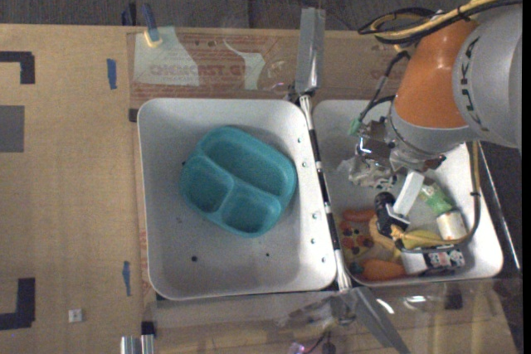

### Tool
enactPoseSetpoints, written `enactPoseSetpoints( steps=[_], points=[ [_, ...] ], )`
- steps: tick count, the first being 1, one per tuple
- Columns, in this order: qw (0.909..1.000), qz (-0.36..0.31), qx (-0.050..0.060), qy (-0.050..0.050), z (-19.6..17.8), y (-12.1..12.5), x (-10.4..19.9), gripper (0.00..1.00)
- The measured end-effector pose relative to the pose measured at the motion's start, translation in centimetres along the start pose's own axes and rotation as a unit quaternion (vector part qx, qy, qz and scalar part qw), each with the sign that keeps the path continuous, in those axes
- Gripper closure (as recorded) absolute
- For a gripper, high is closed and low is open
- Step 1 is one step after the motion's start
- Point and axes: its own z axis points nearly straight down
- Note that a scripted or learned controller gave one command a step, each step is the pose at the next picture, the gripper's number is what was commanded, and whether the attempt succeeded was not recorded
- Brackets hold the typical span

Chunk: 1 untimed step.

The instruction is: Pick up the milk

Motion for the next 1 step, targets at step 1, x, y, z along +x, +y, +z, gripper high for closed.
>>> enactPoseSetpoints(
  steps=[1],
  points=[
    [0.977, 0.213, -0.001, 0.0, -8.57, 6.5, 6.51, 1.0]
  ],
)
